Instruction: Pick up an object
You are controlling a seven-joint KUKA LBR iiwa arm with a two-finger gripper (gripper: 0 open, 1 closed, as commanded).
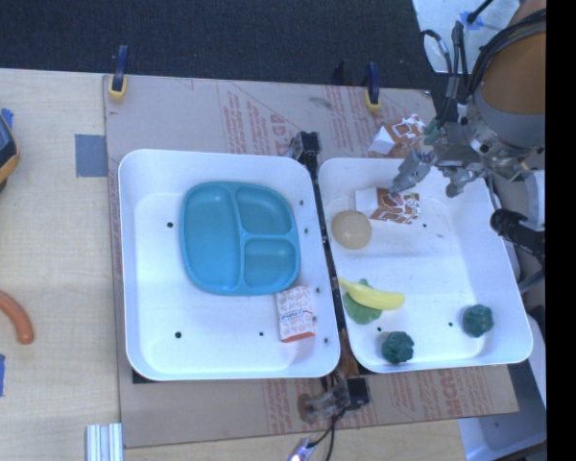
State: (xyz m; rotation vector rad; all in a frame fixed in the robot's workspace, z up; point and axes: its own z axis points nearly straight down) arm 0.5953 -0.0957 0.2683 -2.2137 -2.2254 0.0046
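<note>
I see the jaws point(404, 182) just above a printed packet point(388, 205); their opening I cannot tell.

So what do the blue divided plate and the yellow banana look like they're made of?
The blue divided plate looks like moulded plastic: uniform colour, smooth matte surface, rounded compartment ridges. The yellow banana is probably a plastic or rubber toy, judging by its flat, even yellow, though it's too small to be sure.
</note>
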